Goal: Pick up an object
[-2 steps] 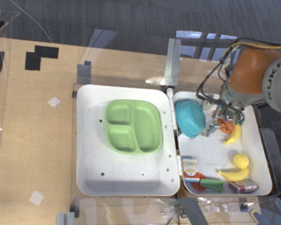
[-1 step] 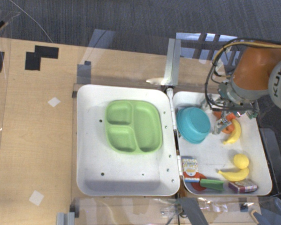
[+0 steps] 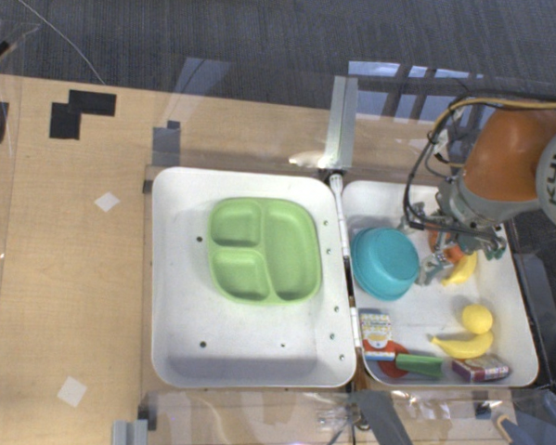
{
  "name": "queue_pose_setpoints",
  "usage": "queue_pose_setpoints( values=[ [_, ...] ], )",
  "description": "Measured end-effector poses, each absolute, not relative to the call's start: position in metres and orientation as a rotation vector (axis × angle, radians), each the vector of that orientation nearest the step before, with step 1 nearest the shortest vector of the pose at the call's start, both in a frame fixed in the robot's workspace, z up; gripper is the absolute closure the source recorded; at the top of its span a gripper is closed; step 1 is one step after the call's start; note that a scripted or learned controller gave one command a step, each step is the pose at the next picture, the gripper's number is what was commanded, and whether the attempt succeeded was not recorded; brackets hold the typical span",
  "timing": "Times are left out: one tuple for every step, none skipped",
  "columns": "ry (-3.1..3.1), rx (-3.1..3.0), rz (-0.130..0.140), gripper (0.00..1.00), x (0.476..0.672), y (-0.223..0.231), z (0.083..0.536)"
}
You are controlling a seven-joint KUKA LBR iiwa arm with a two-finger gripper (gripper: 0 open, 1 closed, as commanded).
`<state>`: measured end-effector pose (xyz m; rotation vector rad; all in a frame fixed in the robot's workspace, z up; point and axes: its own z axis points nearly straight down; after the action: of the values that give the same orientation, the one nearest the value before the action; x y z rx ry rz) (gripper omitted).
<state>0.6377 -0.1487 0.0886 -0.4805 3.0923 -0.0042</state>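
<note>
The arm's orange band (image 3: pixel 509 155) hangs over the right bin (image 3: pixel 524 314), with my gripper (image 3: pixel 446 256) low at the bin's upper middle. It sits just right of a blue bowl (image 3: pixel 385 262) and right beside a small yellow banana-shaped piece (image 3: pixel 462 269). Something orange-red (image 3: pixel 441 241) shows under the wrist. Lower in the bin lie a yellow lemon (image 3: pixel 477 318), a yellow banana (image 3: pixel 465 345), a green block (image 3: pixel 419 363), a purple box (image 3: pixel 480 369) and a small printed carton (image 3: pixel 376 329). Whether anything is gripped is hidden by the wrist.
The left bin (image 3: pixel 177 286) holds a green divided plate (image 3: pixel 263 250). A metal divider rail (image 3: pixel 343 258) separates the bins. Black cables (image 3: pixel 420 178) loop off the wrist above the right bin. Bare wooden bench (image 3: pixel 61 280) extends to the left.
</note>
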Motion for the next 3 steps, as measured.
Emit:
queue_pose_setpoints(
  values=[
    [3.076,-0.481,-0.015,1.00,0.642,-0.150,0.105],
    [3.074,-0.515,-0.013,1.00,0.673,-0.155,0.251],
    [3.066,-0.614,-0.001,1.00,0.661,-0.092,0.145]
  ],
)
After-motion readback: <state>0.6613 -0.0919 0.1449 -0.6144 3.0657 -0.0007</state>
